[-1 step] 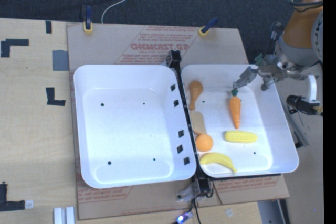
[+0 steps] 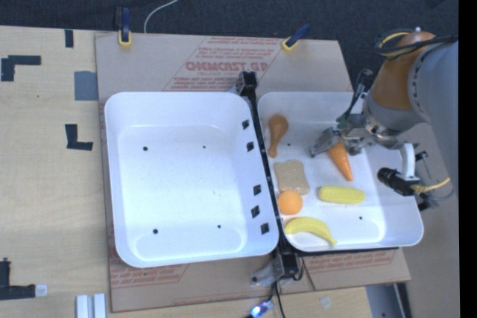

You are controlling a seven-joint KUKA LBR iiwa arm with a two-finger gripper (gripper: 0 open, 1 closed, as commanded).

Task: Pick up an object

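Arm: grey, with an orange band, reaching in from the right over the right bin (image 2: 399,231).
Hand (image 2: 339,145): low over the right bin's upper middle, at the top end of the carrot; whether it is spread or pressed together cannot be told.
Carrot (image 2: 343,162): orange, lying at a slant in the right bin, its upper end under the hand.
Drumstick (image 2: 276,132): tan, near the bin's left wall, well apart from the hand.
Bread slice (image 2: 291,176): just below the drumstick.
Orange (image 2: 290,202): touching the bread's lower edge.
Corn cob (image 2: 342,195): yellow, just below the carrot's tip.
Banana (image 2: 310,229): near the front wall.
Left bin (image 2: 119,182): white, beside the right one.
Table (image 2: 45,197): light wood with black marks.
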